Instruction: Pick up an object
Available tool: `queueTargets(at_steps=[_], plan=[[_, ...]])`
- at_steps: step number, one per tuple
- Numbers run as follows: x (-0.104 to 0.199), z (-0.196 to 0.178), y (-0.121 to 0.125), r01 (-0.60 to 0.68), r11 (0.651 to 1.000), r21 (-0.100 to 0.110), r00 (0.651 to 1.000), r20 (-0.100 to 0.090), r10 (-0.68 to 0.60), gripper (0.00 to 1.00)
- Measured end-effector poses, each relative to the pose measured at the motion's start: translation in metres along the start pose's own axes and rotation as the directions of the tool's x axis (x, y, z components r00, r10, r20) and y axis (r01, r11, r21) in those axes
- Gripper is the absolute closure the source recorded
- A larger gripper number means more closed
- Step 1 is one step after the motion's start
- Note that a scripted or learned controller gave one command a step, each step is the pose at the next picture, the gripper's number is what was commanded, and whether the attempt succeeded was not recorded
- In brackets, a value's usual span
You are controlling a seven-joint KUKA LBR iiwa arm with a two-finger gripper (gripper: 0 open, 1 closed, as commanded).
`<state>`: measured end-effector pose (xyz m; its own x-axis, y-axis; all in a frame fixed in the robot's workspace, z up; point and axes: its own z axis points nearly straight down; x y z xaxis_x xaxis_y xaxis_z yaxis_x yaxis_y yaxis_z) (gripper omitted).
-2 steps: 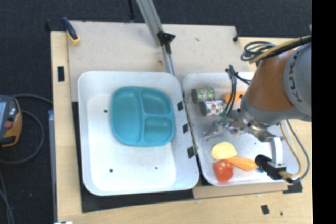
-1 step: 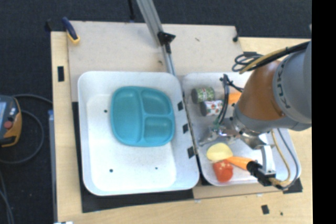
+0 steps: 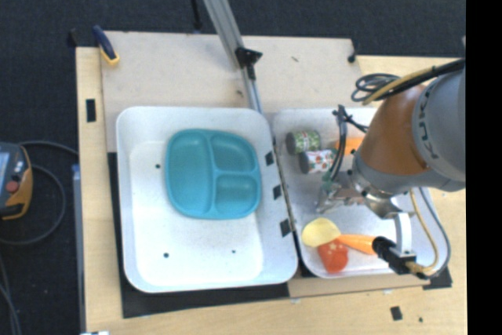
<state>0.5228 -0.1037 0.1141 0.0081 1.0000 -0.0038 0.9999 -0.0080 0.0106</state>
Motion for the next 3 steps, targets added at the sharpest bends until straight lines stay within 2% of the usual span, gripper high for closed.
queueTargets(at_steps=[1,3], plan=[[0.007,-0.058,0.008,0.012,1.0,0.003,1.0,-0.003,-0.012,1.0],[0.011,-0.146,0.008,0.012,1.0,0.003,1.0,-0.003,-0.012,1.0]])
